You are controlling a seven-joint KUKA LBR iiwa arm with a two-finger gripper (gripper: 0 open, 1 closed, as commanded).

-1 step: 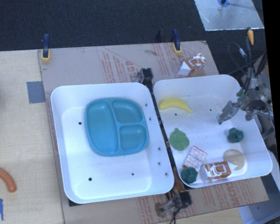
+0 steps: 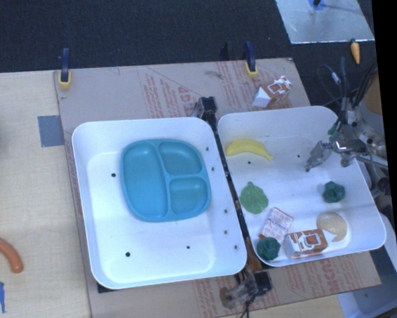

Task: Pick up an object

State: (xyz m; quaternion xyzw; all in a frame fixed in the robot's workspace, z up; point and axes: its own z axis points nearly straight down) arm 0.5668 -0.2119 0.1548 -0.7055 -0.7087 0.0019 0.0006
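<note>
My claw (image 2: 325, 154) hangs over the upper right of the right bin (image 2: 290, 120), fingers spread apart with nothing between them (a ready pose, I judge, before picking a target). Count in this bin: one banana (image 2: 248, 149) to my left; one light green lump (image 2: 253, 198) below-left; two dark green lumps, one (image 2: 333, 191) just below me and one (image 2: 268, 248) far below-left; two small cartons (image 2: 276, 222) (image 2: 307, 241); one pale round piece (image 2: 332, 226) below. Far left, one blue plate (image 2: 165, 179) fills the other bin (image 2: 97, 201).

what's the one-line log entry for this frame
hand: over right bin, nothing visibly held | nearest: dark green piece | banana: lying in bin | blue plate: left bin
</note>
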